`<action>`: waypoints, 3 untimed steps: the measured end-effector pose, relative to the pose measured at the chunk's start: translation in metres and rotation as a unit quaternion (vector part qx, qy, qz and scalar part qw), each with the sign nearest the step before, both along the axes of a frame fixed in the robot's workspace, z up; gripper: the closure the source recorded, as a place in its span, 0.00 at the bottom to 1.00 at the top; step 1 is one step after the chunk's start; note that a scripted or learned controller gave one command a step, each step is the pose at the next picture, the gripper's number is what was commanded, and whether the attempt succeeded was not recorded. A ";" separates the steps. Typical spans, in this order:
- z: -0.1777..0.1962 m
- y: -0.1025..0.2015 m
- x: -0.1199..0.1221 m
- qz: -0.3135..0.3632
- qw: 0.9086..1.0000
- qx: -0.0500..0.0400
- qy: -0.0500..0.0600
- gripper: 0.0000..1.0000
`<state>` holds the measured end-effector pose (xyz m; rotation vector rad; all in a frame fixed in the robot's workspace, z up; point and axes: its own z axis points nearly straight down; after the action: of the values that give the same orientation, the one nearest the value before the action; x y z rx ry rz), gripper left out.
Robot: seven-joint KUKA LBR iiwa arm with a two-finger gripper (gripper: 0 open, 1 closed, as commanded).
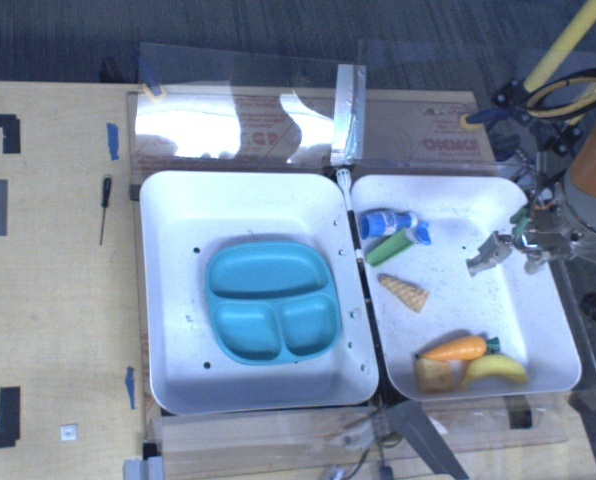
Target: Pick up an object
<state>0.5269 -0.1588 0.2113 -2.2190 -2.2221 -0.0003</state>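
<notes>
Blue divided tray (272, 300) in left bin (168, 208), far left of gripper. Blue tube (388, 224) and green stick (396, 245) in right bin (448, 190), left of gripper, touching each other. Waffle cone (405, 291) lower left of gripper, lying apart. Toast (434, 373), carrot (457, 348), banana (495, 369) clustered below gripper at near edge. Gripper (496, 252) over right bin's right side, fingers spread apart, nothing between them.

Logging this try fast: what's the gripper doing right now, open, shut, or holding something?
Gripper: over the right bin, nothing seen between its fingers; open or shut cannot be told at this size.
</notes>
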 end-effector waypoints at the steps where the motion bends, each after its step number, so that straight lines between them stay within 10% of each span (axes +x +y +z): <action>1: 0.059 -0.008 0.018 0.020 1.000 -0.002 -0.005 0.00; 2: 0.001 0.062 0.016 0.007 1.000 0.001 0.002 0.00; 3: -0.027 0.088 0.062 0.102 0.995 -0.001 -0.001 0.00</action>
<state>0.5884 -0.0706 0.1843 -1.9823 -2.4392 -0.0015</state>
